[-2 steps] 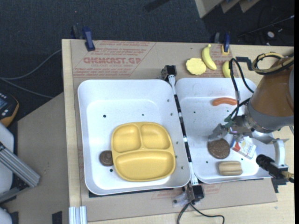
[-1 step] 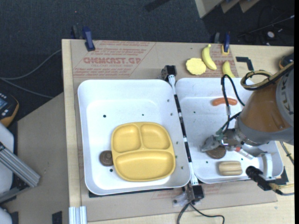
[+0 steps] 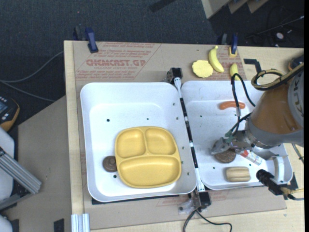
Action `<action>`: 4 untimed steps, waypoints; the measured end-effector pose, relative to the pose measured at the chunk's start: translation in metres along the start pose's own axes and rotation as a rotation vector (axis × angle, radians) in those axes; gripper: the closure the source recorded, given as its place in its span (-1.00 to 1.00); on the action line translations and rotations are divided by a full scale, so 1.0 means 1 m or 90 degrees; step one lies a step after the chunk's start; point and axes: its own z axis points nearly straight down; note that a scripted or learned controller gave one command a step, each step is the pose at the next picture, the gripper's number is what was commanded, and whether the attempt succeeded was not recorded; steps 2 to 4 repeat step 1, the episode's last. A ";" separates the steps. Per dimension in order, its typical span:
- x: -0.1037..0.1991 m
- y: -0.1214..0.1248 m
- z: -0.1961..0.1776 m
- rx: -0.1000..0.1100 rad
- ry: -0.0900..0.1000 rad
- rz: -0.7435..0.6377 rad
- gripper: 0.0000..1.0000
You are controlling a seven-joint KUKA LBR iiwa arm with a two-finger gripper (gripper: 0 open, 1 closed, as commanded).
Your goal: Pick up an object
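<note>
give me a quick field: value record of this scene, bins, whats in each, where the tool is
left bin: yellow divided plate, with a brown round piece by the plate's left edge
right bin: orange sausage-shaped piece, brown disc, tan bread-like roll
bench outside the bins: banana, yellow round piece
tool: low in the right bin, right at the brown disc
grasp: cannot tell

Red print "CHEMCAST GP", approx., on brown bench sheet [image 3: 116, 62] behind bins; smaller lines illegible.
</note>
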 end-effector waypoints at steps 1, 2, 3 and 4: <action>0.062 0.060 -0.096 -0.008 0.001 -0.007 1.00; 0.062 0.060 -0.096 -0.008 0.001 -0.007 1.00; 0.062 0.060 -0.096 -0.008 0.001 -0.007 1.00; 0.062 0.060 -0.096 -0.008 0.001 -0.007 1.00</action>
